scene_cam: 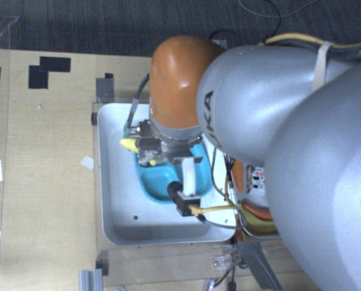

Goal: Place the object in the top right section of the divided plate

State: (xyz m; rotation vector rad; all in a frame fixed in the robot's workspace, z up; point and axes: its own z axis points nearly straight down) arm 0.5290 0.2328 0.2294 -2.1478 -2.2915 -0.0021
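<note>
hand [159,156] over blue plate [151,185] in white bin [117,187], grip state cannot be told

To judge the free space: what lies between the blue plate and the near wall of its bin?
In the camera view, bare white bin floor with one tiny dark speck lies between the blue plate and the near wall.

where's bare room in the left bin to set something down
In the left bin, free: the strip between its left wall and the blue plate, and the strip between plate and near wall. Crowded: over the plate, where the arm hangs.
</note>
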